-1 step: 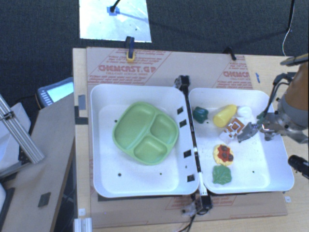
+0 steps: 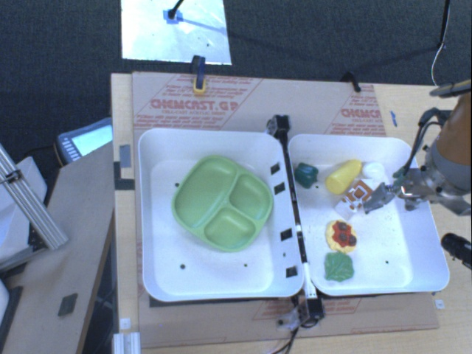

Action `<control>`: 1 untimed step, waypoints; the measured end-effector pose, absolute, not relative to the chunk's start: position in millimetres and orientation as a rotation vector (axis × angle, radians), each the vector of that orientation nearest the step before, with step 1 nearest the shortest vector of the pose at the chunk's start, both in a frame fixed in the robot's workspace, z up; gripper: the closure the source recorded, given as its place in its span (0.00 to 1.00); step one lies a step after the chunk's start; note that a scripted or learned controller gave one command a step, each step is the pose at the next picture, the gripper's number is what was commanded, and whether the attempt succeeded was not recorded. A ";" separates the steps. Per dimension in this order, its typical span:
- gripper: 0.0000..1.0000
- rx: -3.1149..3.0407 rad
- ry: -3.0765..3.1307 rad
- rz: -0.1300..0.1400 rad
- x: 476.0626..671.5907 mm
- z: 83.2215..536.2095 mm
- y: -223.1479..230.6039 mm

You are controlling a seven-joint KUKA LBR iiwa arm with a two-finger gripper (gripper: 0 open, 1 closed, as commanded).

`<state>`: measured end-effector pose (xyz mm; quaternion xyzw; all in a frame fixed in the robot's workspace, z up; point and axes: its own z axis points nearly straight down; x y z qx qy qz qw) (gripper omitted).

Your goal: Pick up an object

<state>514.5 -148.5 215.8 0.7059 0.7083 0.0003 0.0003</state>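
Observation:
The right bin (image 2: 420, 257) holds several small toys. A yellow bottle-shaped toy (image 2: 344, 176) lies near its far side, with a dark green piece (image 2: 306, 173) to its left and a small white piece (image 2: 373, 171) to its right. An orange-and-white patterned box (image 2: 356, 195) lies just below the yellow toy. Nearer the front lie a round pizza-like disc (image 2: 341, 235) and a green leafy piece (image 2: 339, 266). My gripper (image 2: 377, 198) reaches in from the right, low over the bin. Its tip is right beside the patterned box's right edge.
The left bin (image 2: 158, 271) holds a light green divided plate (image 2: 223, 203). A black divider strip (image 2: 290, 212) runs between the bins. The arm's wrist (image 2: 442, 175) hangs over the right bin's right rim. Cardboard (image 2: 243, 102) lies under both bins.

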 end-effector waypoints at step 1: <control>0.00 2.221 2.224 -0.001 522.7 159.9 -153.7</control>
